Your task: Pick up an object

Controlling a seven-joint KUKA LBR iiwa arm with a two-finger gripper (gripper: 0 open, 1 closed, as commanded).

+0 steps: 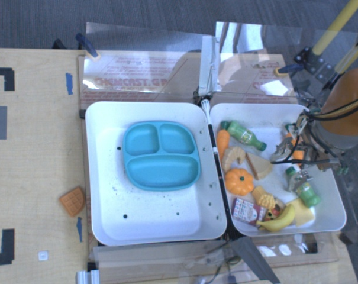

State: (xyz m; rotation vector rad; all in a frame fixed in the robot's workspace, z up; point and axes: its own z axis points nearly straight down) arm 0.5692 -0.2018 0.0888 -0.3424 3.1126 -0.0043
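camera view: i see the pincer (299, 158) low over right bin (332, 212), near a green bottle (306, 194); grip state unreadable.

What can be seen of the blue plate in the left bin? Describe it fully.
The blue plate is a rounded-corner rectangle with a matte, soft plastic look, split into three sections: two small ones at the back and one wide one in front. It lies flat, right side up, on the floor of the left bin, away from its walls.

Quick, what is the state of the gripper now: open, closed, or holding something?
Gripper: cannot be told; it sits low over the right bin, next to a small green bottle.
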